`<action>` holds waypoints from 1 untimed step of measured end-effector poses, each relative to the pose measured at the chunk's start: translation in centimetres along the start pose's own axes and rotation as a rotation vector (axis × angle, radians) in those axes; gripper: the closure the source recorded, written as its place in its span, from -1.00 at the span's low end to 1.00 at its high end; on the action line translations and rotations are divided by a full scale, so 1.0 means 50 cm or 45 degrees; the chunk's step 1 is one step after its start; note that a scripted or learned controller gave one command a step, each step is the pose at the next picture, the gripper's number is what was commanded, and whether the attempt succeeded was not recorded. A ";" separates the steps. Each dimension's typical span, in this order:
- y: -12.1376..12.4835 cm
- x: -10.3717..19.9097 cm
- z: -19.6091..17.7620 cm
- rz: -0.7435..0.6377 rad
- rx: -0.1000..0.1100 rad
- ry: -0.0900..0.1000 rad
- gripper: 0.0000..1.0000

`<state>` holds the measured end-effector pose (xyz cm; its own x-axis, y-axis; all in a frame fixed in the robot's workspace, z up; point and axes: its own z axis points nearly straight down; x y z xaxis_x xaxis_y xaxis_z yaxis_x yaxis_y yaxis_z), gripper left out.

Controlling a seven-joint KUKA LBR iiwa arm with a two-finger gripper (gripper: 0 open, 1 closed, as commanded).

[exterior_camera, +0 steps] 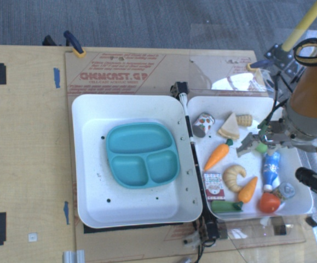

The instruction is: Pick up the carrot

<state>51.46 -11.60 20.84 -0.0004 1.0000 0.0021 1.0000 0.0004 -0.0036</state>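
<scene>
While hand hangs open beside carrot, cardboard reads "CHEMCAST"

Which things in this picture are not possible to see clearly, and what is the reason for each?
- Gripper: camera view, small and dark, so open or shut is unclear.
- Bottle: label too small to read.
- Small carton: print too small to read.
- Green item at the right bin's near wall: partly hidden by the bin rim, identity unclear.
- Arm: cut off by the right edge.
</scene>
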 end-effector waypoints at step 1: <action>0.071 0.015 0.219 0.092 -0.011 -0.001 -1.00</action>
<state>54.96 -10.83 9.90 0.0717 0.9974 0.0013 0.9974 -0.0717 0.0048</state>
